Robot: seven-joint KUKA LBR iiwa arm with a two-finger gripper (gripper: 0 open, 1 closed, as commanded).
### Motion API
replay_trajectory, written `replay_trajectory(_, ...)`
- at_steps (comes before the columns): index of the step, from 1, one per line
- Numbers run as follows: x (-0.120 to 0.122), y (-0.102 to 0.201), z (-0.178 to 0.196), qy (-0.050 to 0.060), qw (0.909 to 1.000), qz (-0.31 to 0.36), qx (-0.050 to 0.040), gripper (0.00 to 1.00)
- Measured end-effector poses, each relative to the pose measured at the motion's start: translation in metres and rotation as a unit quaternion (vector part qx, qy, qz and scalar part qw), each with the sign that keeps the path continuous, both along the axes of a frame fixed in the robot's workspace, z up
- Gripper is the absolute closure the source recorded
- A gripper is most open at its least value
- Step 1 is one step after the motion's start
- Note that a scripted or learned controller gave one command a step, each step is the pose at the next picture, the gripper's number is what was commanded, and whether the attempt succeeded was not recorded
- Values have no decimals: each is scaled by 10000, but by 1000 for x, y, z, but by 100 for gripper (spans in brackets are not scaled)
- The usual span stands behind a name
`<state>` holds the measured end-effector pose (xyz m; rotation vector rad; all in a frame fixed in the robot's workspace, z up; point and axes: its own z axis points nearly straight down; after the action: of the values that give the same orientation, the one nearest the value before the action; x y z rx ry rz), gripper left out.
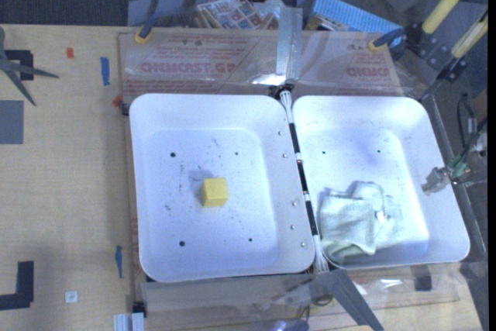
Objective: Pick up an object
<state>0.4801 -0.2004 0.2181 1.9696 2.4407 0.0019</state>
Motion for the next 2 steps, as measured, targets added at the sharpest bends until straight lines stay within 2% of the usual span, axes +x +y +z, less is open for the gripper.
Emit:
replay_trajectory(1, 34, 66, 3, 7, 9849, -1730, 12, 100)
replay_trajectory(2, 20, 23, -42, 40, 9581, -2864, 22, 100)
